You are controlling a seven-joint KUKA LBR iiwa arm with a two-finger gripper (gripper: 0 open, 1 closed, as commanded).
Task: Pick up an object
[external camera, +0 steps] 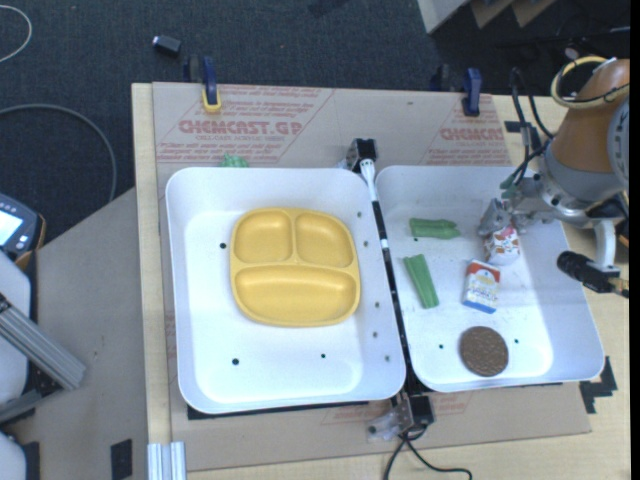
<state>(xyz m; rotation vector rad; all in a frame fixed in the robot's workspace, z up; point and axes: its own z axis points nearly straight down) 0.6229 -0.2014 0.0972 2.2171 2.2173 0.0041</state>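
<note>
Here, from left to right:

Bench (300, 118): a brown board with red lettering along its far edge, bearing two shallow white bins side by side.

Left bin (200, 298): it holds a yellow divided plate (295, 266), which lies flat a little toward the far side, with two small sections on the far side and one long section on the near side.

Right bin (560, 338): it holds five loose objects.

Green pieces: one green block (433, 229) lies crosswise near the bin's far left part; a second green stick (421, 280) lies just nearer, running far to near, apart from the first.

Brown disc (484, 351): round and flat, it lies near the bin's near edge, apart from the other things.

Carton (482, 286): a small white, blue and red box, it lies between the disc and the gripper.

Small packet (504, 245): white with red marks, it sits just far of the carton, right beneath the gripper's tip.

Gripper (497, 220): low over the right bin's far right part, directly above the small packet; I cannot tell whether it is spread or pinching the packet.

Arm (590, 138): grey with an orange band, it reaches in from the right.
</note>
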